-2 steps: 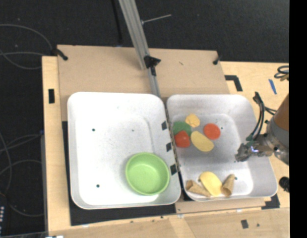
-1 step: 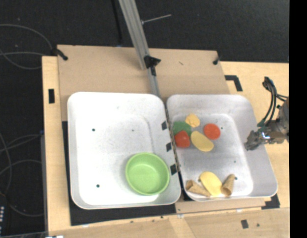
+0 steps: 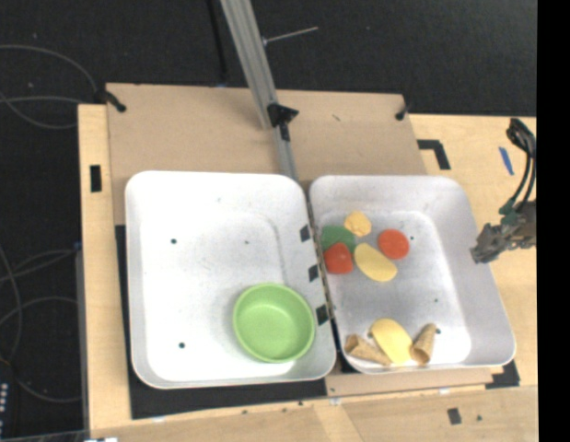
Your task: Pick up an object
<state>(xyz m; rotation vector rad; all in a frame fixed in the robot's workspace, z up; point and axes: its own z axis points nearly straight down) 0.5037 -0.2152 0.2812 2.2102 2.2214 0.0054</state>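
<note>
A green bowl (image 3: 273, 321) sits in the left bin (image 3: 174, 210) near its front right corner. The right bin (image 3: 450, 210) holds a small yellow piece (image 3: 358, 223), a green piece (image 3: 337, 237), two red pieces (image 3: 338, 260) (image 3: 393, 243) and a yellow oval piece (image 3: 376, 263) in a cluster near its left wall. At its front lie a yellow piece (image 3: 390, 339) and two tan cone-like pieces (image 3: 363, 347) (image 3: 424, 343). My gripper (image 3: 494, 243) hangs at the right bin's right rim, away from all the objects, with nothing seen in it.
A slanted metal post (image 3: 252, 53) rises from behind the bins, its base near where the two bins meet. Cables (image 3: 522, 168) trail down at the right edge above my gripper. The bins rest on a tan board (image 3: 220, 127).
</note>
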